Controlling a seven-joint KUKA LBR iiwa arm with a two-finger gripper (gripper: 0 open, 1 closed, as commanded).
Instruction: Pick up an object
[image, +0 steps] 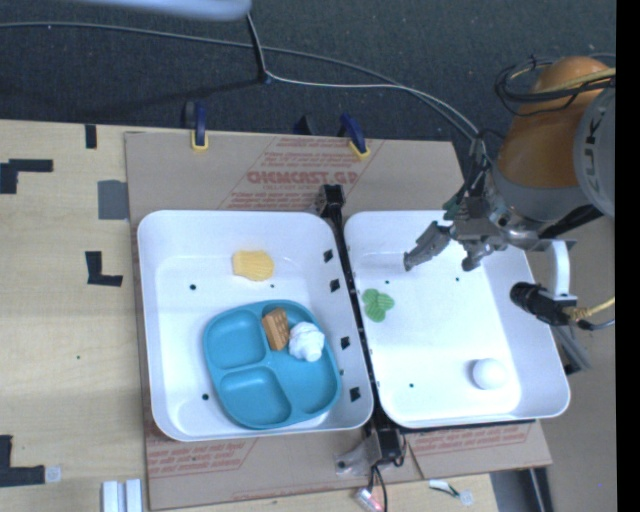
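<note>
Tool (447, 253) hangs over the right bin (520, 400), upper part; two fingers spread wide, nothing between them. Nearest candidate: green object (377, 304), just below-left of the tool, close to the divider between bins. White ball (489, 374) lies well apart, toward the bin's lower corner. Left bin (160, 300) holds a blue tray (250, 385) and a yellow piece (254, 265). Judgement: green object suits best. Centre the spread fingers over it, keep off the bin wall, descend low since it looks flat, then close.

A grey arm (560, 170) with a rounded orange band (560, 85) above the wrist, black cables looped beside it. The gripper (445, 250) is dark metal with slim grey fingers.
</note>
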